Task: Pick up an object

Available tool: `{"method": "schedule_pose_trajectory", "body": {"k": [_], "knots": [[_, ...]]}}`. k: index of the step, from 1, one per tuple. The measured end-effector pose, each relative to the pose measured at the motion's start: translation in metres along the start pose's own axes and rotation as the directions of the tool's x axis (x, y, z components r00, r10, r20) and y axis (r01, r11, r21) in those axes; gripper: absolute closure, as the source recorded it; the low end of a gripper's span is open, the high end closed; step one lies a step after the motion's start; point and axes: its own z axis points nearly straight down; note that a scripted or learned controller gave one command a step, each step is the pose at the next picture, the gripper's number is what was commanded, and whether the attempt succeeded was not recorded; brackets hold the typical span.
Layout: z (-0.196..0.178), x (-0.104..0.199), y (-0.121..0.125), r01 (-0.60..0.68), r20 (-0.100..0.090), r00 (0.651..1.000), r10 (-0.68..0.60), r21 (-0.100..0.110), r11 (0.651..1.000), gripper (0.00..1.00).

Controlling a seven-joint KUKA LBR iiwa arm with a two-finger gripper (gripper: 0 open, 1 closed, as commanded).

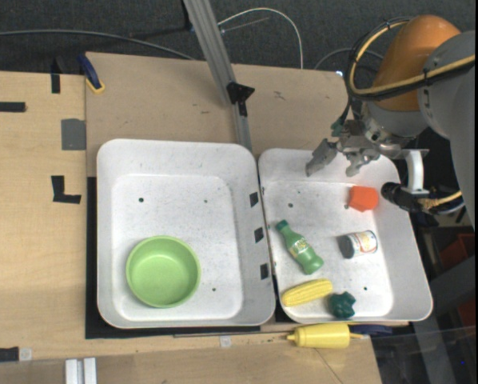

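Claw spread over far edge of right bin, holding nothing

We see the gripper (340, 160) fingers apart above the far rim of the right bin (407, 294); orange block (364, 198) just near-right of it, can (359, 243), green bottle (298, 247), corn (306, 293) and dark green piece (341, 304) spread nearer, open floor between them; left bin (175, 162) has green bowl (163, 271) at near-left, yellow bottle (322, 336) lies outside the near rim

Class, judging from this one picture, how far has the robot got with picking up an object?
Nothing is done yet: the bottle, corn, can and orange block all lie in the right bin. In hand: the open claw hangs over that bin's far edge, holding nothing. Left: descend, grip something, lift.
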Motion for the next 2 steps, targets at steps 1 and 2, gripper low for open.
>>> {"method": "schedule_pose_trajectory", "body": {"k": [1, 2], "knots": [[0.047, 0.001, -0.008, 0.000, 0.001, 1.000, 0.000, 0.000, 1.000, 0.00], [0.100, 0.001, -0.008, 0.000, 0.001, 1.000, 0.000, -0.003, 1.000, 0.00]]}}
